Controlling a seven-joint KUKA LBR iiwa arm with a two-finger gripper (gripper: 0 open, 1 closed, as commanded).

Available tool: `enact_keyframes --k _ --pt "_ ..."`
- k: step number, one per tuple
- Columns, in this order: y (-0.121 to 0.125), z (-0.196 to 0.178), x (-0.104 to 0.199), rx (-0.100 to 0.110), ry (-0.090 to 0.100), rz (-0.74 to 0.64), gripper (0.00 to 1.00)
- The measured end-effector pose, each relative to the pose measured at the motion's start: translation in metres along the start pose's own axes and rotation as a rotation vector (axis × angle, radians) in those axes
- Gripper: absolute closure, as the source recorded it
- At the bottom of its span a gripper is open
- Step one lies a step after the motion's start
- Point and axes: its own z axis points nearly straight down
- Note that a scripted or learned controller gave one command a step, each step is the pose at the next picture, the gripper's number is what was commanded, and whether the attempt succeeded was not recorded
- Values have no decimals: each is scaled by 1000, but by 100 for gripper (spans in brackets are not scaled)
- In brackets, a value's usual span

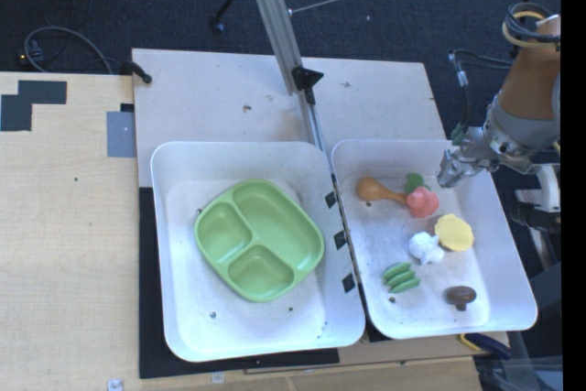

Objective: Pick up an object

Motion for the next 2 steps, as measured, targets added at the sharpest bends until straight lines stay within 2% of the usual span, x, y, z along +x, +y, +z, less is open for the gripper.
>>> enact_keyframes --k 2 --pt "1 -117 3 -7 -2 -1 100"
